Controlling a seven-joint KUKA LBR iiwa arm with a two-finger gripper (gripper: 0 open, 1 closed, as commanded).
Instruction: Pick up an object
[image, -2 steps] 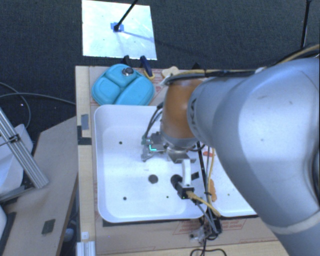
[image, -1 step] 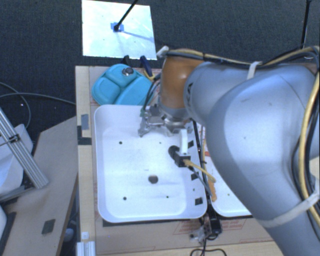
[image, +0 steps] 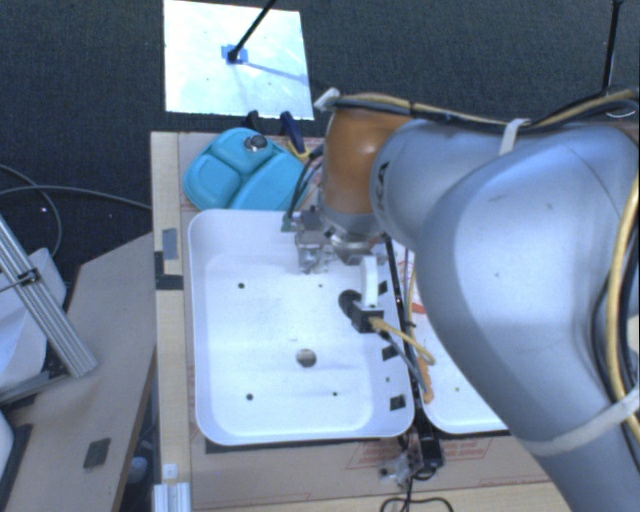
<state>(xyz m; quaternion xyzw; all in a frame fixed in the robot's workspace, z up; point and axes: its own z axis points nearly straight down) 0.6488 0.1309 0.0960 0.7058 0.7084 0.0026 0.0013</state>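
looking down at a slant on the left white bin (image: 215, 300), using that as the landmark for everything here. sitting on its floor, a bit toward the near edge and roughly midway across: one small round brownish object (image: 306, 357), lying alone, touching nothing else. scattered around it on the bin floor, a few tiny dark dots (image: 242, 287).

hanging over the far right part of that bin: the gripper (image: 314, 257), small and metallic, under the orange band (image: 350, 165) of the big grey arm (image: 500, 260). well apart from the round object, nearer the bin's far wall. can't tell from here how the tip is set, too small and blurry, and nothing seen in it.

along the bin's right wall: some black cable clips and a yellowish cable (image: 410, 350) running down toward the near corner.

just beyond the bin's far-left corner: a blue plastic thing (image: 240, 175) with a small grey knob on top, resting on the bench. further past that, a pale sheet (image: 235, 60) on dark floor.

to the right of the bin: the second white bin (image: 460, 415), mostly covered by the arm. off to the left of the bin: a tan board (image: 110, 350) and a metal rail (image: 40, 300).
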